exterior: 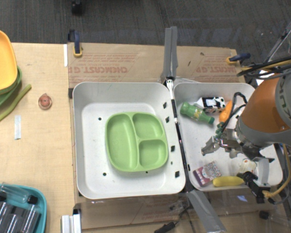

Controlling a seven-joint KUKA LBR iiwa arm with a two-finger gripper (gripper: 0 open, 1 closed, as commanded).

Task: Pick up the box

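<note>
The box (207, 173) is small, pink and purple, and lies flat near the front left corner of the right bin (184, 88). My gripper (218, 146) hovers in the middle of that bin, just above and behind the box and apart from it. Its fingers are open with nothing between them. The grey arm with its orange band (264, 110) comes in from the right and covers part of the bin's right side.
A yellow banana (228, 181) lies right of the box, with a white object (246, 166) behind it. A green bottle (196, 112), a black-and-white toy (212, 103) and an orange piece (225, 114) sit at the bin's back. The left bin (87, 130) holds a green divided plate (136, 141).
</note>
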